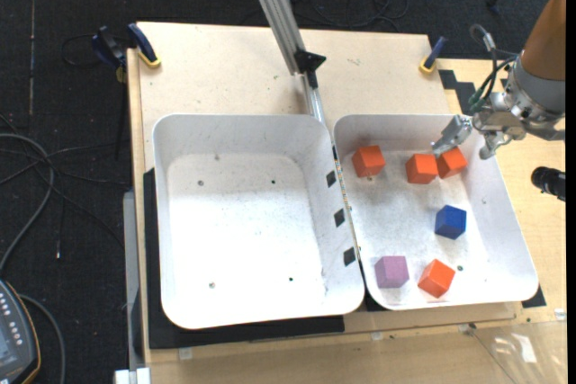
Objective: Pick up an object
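The right bin (504, 220) holds several small cubes. An orange cube (367, 161) lies near its back left, and two more orange cubes (421, 168) (453, 161) sit side by side further right. A blue cube (450, 221) rests mid-right, with a purple cube (391, 271) and another orange cube (436, 277) at the front. My gripper (463, 148) hangs over the bin's back right corner, open, fingers spread with nothing between them. Its left finger (447, 138) is just above the rightmost of the paired orange cubes.
The left bin (180, 148) adjoins the right one along a shared rim with black tabs. A slanted metal pole (274, 4) rises behind the bins. Clamps (144, 49) (432, 57) grip the board's back corners. The arm enters from the right.
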Controlling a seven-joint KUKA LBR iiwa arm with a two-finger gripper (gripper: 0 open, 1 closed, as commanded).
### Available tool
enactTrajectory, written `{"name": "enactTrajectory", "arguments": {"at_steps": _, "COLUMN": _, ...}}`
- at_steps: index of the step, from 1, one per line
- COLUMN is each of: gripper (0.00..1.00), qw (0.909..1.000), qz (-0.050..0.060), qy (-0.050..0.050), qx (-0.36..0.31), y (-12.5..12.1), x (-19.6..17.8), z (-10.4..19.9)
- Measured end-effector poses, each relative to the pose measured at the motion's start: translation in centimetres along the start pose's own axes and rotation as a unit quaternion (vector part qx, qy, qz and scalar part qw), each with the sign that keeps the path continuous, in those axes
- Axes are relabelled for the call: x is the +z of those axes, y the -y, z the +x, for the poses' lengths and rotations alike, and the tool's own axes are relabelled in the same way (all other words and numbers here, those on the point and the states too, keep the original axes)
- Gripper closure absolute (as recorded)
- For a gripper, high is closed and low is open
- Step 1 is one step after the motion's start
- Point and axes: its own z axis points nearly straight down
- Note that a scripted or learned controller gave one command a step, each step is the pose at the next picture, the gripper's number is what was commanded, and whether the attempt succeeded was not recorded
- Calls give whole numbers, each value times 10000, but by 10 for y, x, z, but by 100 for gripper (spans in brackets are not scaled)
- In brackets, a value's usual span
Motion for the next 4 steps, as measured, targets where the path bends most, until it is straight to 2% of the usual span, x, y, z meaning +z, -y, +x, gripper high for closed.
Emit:
{"name": "enactTrajectory", "arguments": {"at_steps": 1, "gripper": 0, "qw": 10000, "qz": 34, "qy": -8, "qx": 23, "y": -2, "x": 109, "z": -26}}
{"name": "enactTrajectory", "arguments": {"at_steps": 2, "gripper": 0, "qw": 10000, "qz": 11, "qy": -8, "qx": 0, "y": 11, "x": 149, "z": -1}}
{"name": "enactTrajectory", "arguments": {"at_steps": 3, "gripper": 0, "qw": 9999, "qz": 91, "qy": -75, "qx": -3, "y": -40, "x": 148, "z": -1}}
{"name": "enactTrajectory", "arguments": {"at_steps": 4, "gripper": 100, "qw": 10000, "qz": 8, "qy": -8, "qx": -9, "y": -41, "x": 137, "z": -5}}
